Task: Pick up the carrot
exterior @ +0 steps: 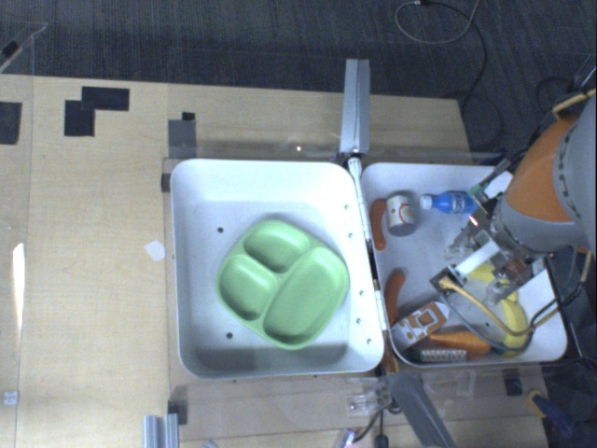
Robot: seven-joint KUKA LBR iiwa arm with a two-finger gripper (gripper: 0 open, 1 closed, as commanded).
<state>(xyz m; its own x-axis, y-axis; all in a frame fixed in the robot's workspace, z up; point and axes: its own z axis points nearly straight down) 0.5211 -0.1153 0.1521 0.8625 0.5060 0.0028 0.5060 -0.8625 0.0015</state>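
One carrot (457, 341) lies against the right bin's (550, 348) front edge; gripper (480, 273) state unclear.

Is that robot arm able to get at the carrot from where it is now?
Probably yes. The carrot lies uncovered at the near edge of the right bin, just below the end effector. The banana and a small carton crowd it, so space is tight.

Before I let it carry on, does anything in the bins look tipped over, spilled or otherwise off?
Nothing spilled or broken. The small can and the blue bottle lie on their sides in the right bin. The carrot lies flat against its near wall.
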